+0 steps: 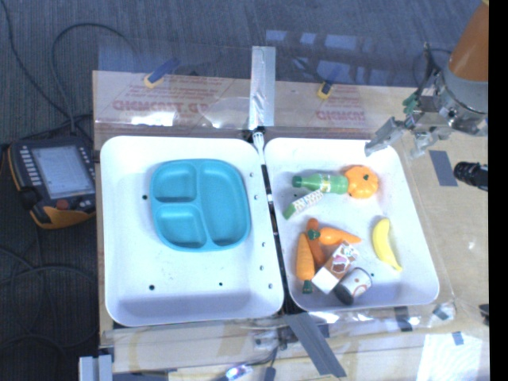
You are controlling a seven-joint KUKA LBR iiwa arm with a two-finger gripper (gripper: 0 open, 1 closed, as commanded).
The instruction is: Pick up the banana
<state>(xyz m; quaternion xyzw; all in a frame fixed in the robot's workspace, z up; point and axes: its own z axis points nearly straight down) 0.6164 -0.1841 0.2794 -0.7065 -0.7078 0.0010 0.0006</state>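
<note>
1. Blue divided plate [198, 203] sits in the middle of the left bin [119, 236], well away from everything that matters; I see no trouble coming from that side.
2. Crossing to the right bin [413, 221], its near-left part is crowded: two carrots [317, 248] lean together, with a small carton [334, 266] and a dark can [354, 284] just beside them. A sloppy descent could knock into this heap.
3. Farther back lie a green bottle [321, 183] and an orange fruit [362, 181], touching or nearly so.
4. The banana [386, 244] lies by itself near the right wall of that bin, lengthwise, close to the carrots but apart from them. Its curve and slick skin could let it squirt out if the squeeze lands off-centre, and the wall leaves little room on that side.
5. The gripper [410, 131] hangs over the bin's far-right corner, its fingers spread apart with nothing between them, well short of the banana.
</note>
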